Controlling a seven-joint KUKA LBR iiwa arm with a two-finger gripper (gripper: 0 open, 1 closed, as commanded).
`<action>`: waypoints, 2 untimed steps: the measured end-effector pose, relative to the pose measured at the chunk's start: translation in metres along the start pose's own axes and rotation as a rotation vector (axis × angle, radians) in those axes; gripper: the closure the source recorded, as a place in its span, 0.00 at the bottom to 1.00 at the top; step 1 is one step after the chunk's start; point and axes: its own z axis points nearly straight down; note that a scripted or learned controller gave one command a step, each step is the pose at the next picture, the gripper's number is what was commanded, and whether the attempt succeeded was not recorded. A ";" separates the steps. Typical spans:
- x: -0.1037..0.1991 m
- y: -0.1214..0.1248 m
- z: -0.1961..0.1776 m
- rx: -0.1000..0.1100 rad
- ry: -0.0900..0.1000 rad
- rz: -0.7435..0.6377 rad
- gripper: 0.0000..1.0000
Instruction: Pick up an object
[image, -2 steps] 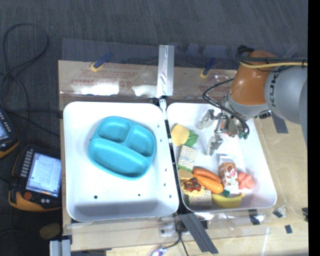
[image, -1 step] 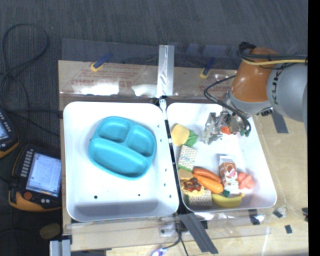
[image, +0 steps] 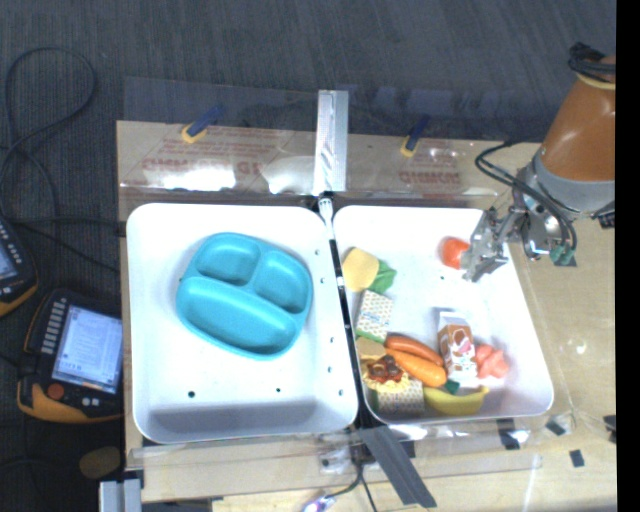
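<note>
The left bin (image: 150, 330) holds a blue tray (image: 245, 292) with three compartments, lying at a slant. In the right bin (image: 535, 370), a yellow piece (image: 360, 268) with a green bit beside it lies near the divider, and a carrot (image: 415, 362), a banana (image: 455, 400), a small carton (image: 457, 348) and other toy food crowd the near end. A red ball (image: 455, 252) sits near the far right wall, just beside the gripper (image: 487, 250), which hangs low at that edge; whether it is spread or closed I cannot tell.
</note>
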 end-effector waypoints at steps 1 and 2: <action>0.037 -0.052 -0.052 0.001 0.000 0.160 1.00; 0.103 -0.060 -0.126 -0.001 0.003 0.203 1.00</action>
